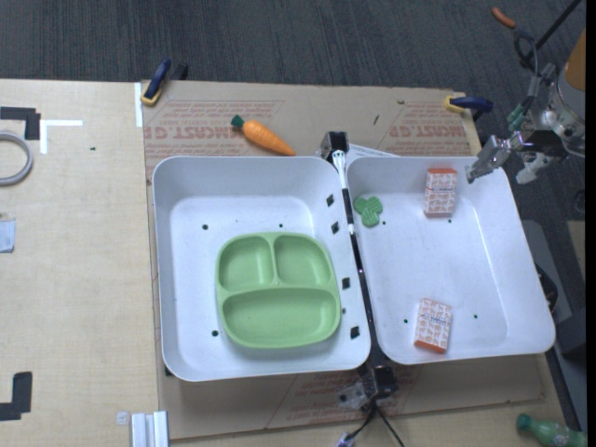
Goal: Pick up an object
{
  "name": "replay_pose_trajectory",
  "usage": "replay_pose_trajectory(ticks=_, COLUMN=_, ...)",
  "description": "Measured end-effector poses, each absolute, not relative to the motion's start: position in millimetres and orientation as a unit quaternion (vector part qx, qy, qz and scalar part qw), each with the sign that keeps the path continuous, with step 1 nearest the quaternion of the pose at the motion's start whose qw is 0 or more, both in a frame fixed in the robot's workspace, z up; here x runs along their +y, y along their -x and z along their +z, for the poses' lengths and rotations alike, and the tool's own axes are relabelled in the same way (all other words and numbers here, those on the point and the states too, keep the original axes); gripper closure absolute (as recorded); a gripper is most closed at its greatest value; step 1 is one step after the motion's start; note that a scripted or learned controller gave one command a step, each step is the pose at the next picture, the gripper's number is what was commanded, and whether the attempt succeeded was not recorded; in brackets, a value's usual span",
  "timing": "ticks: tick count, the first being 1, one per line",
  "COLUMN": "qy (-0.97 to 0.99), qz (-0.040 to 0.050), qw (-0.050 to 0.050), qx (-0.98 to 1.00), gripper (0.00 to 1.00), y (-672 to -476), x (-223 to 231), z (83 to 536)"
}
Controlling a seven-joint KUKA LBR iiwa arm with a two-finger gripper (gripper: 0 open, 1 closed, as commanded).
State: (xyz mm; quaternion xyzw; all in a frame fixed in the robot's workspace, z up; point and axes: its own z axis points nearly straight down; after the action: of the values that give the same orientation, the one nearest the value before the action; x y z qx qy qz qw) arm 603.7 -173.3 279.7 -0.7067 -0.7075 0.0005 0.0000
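Tool hangs at upper right of frame over the right bin's far corner, carrying nothing; finger state: cannot tell. Nearest candidate is the upper snack packet, lying flat just left of it; second packet sits lower in the bin; small green toy near the divider.

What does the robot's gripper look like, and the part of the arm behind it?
The gripper is small, of silver-grey metal with thin dark-tipped parts, on a pale grey wrist. Above that sits a tan-orange band. A dark cable runs along the arm.
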Motion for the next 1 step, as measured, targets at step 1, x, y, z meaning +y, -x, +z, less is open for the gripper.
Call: replay_pose_trajectory(ticks=1, qy=0.688, qz=0.0004, qw=0.000, qx=-0.725, gripper=0.00, y=-633.1, x=-159.3, z=175.0)
